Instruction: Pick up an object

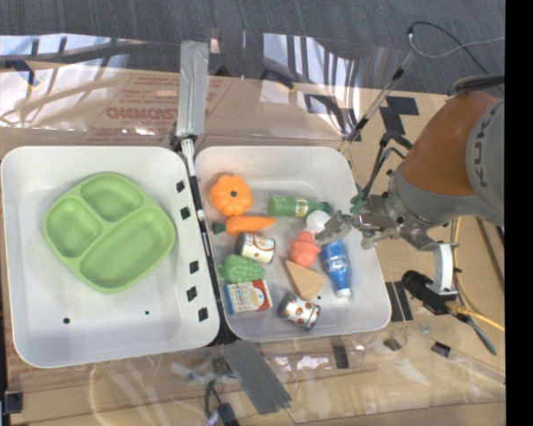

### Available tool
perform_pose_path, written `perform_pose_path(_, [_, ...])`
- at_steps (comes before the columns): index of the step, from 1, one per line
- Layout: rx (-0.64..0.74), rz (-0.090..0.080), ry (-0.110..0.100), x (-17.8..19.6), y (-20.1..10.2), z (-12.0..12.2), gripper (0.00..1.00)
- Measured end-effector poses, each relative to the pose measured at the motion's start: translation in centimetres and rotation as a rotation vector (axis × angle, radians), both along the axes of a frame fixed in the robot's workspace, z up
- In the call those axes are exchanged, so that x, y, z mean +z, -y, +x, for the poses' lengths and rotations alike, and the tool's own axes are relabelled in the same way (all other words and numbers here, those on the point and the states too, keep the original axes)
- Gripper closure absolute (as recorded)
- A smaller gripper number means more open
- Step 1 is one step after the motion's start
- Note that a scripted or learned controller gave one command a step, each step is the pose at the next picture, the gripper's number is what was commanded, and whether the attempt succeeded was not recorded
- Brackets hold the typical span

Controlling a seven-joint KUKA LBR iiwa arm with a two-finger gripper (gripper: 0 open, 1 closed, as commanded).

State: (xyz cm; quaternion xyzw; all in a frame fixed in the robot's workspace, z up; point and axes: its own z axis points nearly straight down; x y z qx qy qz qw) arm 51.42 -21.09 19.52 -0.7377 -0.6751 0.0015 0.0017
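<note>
- Left bin (18, 238): you see one green divided plate (109, 230) lying flat in it, three compartments.
- Right bin (360, 185): you see a cluster of toy foods, well apart from the plate.
- Far row: an orange pumpkin (230, 194), with a carrot (250, 224) just near of it and a green bottle (293, 206) to its right, lying on its side.
- Middle: a small can (258, 248), a pink-red toy (305, 248), a blue bottle (336, 267) lying down, a tan wedge (305, 280).
- Near row: a green leafy piece (241, 270), a small boxed item (247, 297), another can (298, 311) tipped over.
- Pincer (333, 226): you find it at the right bin's right side, above the blue bottle's far end; whether it is open, closed or gripping, you cannot tell.
- Arm (449, 162): grey with an orange band, reaching in from the right over the counter (249, 105).
</note>
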Motion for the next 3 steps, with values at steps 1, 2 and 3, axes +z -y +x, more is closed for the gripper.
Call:
perform_pose_path(1, [0.015, 0.000, 0.002, 4.7, -7.2, 3.9, 0.00])
perform_pose_path(2, [-0.118, 0.000, -0.004, -8.0, -1.0, 4.1, 0.00])
perform_pose_path(3, [0.063, 0.002, 0.000, -6.0, -2.2, 0.7, 0.00])
